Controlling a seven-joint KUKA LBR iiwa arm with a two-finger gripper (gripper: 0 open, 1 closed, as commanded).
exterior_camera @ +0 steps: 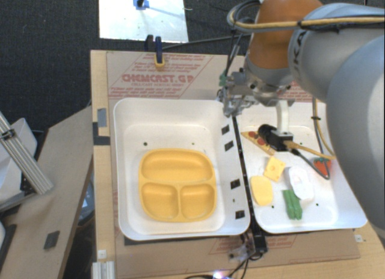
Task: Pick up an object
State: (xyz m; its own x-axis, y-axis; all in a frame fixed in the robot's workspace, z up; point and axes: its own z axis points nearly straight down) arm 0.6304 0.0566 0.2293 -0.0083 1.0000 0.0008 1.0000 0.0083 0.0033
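Two shallow white containers share the surface (198, 67). The left bin (129, 151) holds one yellow divided tray (177, 184), lying flat. The right bin (340, 208) holds the loose pickable things: a yellow wedge (275, 168), a pale yellow oval piece (261, 190), a green piece (293, 204), a white piece (299, 183) and a red-tipped stick (323, 166). The tool (231, 108) hangs over the far end of the wall between the bins, apart from them all; whether it is apart or together cannot be told
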